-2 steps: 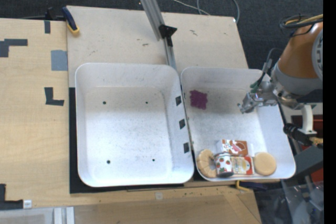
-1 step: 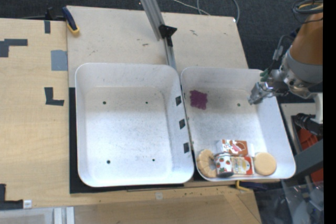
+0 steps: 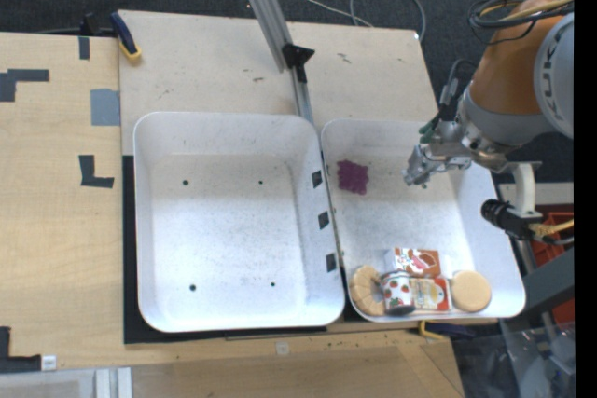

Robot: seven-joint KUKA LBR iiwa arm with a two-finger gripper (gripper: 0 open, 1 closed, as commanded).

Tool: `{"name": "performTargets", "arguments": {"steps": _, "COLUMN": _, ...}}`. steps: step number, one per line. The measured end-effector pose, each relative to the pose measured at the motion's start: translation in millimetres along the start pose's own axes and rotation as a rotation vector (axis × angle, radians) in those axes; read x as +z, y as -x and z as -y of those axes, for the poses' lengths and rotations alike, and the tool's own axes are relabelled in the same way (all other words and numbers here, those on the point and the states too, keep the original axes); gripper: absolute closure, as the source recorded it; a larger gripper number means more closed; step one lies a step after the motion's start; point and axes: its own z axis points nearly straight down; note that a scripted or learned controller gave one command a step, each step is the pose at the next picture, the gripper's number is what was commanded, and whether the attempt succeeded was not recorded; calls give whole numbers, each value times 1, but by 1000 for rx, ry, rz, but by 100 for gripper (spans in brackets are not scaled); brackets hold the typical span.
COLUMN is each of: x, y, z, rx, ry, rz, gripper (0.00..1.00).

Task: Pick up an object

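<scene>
White plastic bins sit side by side on the desk, and nearest the front edge, in the right bin's [image 3: 485, 228] front corner, lies a huddle of small goods: a cookie [image 3: 367, 289], a red-and-white packet [image 3: 413, 262], a tin [image 3: 399, 294] and a round biscuit [image 3: 471, 291], all touching or nearly so, which I judge makes a clean grasp there awkward. Farther back in the same bin a purple block [image 3: 353, 175] lies alone on bare floor, likely the easier target. Level with it, nearer the bin's right wall, hangs the tool [image 3: 419, 172], carrying nothing; how wide it stands I cannot tell. The left bin [image 3: 224, 130] lies beside it.
</scene>
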Motion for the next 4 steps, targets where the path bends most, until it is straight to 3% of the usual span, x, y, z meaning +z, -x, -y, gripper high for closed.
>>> {"name": "performTargets", "arguments": {"steps": 2, "x": 11, "y": -105, "z": -25, "rx": 0, "ry": -1, "rz": 0, "gripper": 100}}
{"name": "performTargets", "arguments": {"steps": 3, "x": 9, "y": -152, "z": -24, "rx": 0, "ry": -1, "rz": 0, "gripper": 100}}
{"name": "performTargets", "arguments": {"steps": 4, "x": -3, "y": -201, "z": -40, "rx": 0, "ry": 1, "rz": 0, "gripper": 100}}
